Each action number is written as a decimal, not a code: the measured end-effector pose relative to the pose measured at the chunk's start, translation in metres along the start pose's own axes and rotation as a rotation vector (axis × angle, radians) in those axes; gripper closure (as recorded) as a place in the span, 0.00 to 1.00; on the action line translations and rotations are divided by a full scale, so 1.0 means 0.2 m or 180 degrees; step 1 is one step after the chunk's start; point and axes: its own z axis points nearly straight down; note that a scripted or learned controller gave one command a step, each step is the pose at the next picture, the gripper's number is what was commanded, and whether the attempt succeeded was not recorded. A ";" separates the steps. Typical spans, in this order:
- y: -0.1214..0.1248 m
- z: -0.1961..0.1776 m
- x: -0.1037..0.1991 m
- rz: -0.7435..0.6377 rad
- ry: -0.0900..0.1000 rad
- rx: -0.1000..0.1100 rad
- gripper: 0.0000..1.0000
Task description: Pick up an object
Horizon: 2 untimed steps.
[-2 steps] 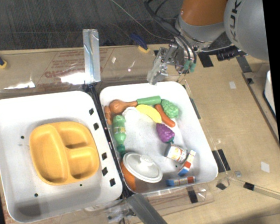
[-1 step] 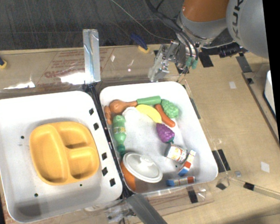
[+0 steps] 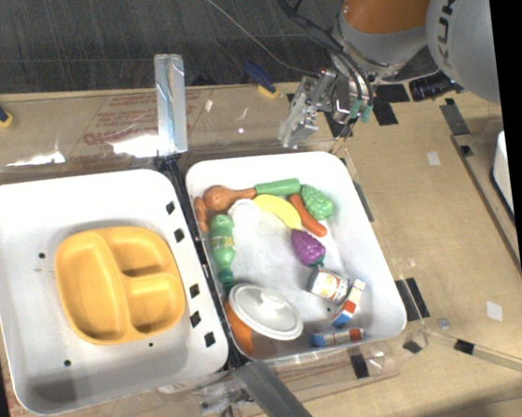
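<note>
Several toy foods crowd the right bin (image 3: 368, 237): a brown drumstick (image 3: 219, 198) and a green pea pod (image 3: 277, 188) along the far wall, a yellow banana (image 3: 280, 212), a small orange carrot (image 3: 307, 218), a green leafy piece (image 3: 319, 201), a purple eggplant (image 3: 307, 247), a green corn-like piece (image 3: 222, 245) by the left wall, a white lid (image 3: 264, 312) over an orange pot (image 3: 243, 335), and a small labelled can (image 3: 330, 286) near the front. The left bin (image 3: 17, 299) carries a yellow divided tray (image 3: 119, 282). The end effector (image 3: 311, 116) hangs above the tabletop (image 3: 446, 256), just beyond the right bin's far edge, touching nothing; whether it is open cannot be told.
</note>
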 end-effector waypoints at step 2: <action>-0.03 0.19 0.02 -0.0401 0.0050 -0.0005 1.00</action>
